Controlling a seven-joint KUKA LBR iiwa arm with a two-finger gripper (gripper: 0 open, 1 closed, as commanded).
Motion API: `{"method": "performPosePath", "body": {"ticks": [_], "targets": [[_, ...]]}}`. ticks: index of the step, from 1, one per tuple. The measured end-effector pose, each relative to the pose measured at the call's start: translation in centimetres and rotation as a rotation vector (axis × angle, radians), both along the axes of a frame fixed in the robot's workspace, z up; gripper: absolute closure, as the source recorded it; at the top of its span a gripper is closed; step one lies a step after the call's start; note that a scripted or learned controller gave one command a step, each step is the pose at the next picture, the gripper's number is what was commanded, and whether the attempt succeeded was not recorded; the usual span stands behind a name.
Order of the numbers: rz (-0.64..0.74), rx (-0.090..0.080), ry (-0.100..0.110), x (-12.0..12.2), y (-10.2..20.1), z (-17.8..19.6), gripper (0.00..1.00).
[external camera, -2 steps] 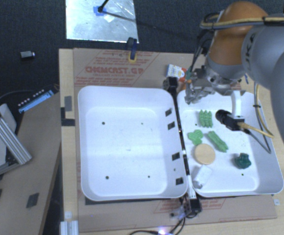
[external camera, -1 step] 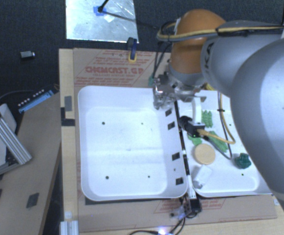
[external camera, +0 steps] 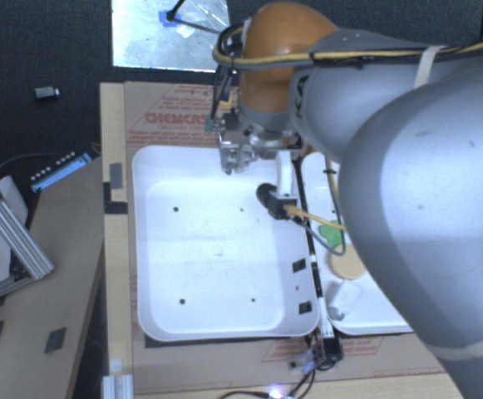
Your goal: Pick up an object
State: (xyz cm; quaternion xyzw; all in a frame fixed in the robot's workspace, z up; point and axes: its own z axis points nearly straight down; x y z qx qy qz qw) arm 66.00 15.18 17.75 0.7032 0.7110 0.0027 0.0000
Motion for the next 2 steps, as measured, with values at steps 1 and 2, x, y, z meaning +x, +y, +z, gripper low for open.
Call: {"method": "performPosePath", "body": {"ticks": [1,2], "targets": [[-0.003,-0.001,0.001,0.9,4.2,-0.3,1.0],[-0.001,0.001,0.001,-2.4,8.7,3.5,1.0]]}}
